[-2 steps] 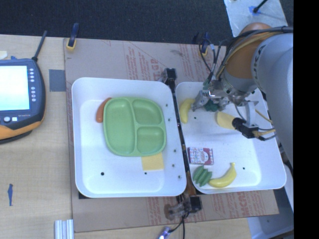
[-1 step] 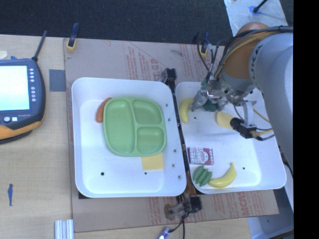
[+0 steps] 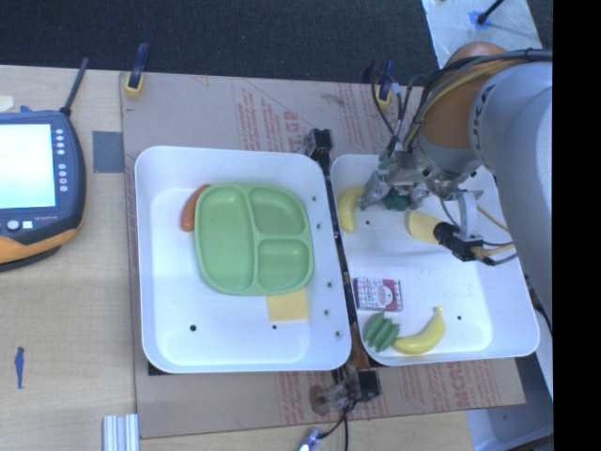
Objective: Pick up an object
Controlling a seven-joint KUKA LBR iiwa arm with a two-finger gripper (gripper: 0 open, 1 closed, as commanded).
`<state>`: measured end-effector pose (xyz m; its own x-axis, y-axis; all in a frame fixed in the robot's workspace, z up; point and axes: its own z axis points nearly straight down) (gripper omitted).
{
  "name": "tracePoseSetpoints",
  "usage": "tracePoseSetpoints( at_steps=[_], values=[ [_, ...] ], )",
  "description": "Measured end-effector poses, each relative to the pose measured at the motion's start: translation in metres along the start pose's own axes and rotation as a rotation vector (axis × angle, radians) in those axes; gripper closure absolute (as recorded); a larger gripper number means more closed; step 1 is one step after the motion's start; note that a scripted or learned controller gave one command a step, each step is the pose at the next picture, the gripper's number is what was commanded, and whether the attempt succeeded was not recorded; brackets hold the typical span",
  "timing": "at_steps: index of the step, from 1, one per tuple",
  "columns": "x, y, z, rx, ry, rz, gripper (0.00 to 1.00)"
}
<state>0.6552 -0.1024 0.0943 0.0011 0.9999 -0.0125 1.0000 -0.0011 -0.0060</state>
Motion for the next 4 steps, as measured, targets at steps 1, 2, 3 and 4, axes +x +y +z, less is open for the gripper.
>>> tracePoseSetpoints(
  at_steps=[1,2,3,4],
  values=[
    [-0.02,0.001,0.002,-0.004,0.012,-0.003,0.0],
    [-0.004,0.0,0.0,-0.001,0.004,-0.001,0.0],
    [-0.032,0.001,0.002,-0.005,0.012,-0.003,0.0],
    [-0.018,0.001,0.003,-0.001,0.013,-0.005,0.0]
  ],
)
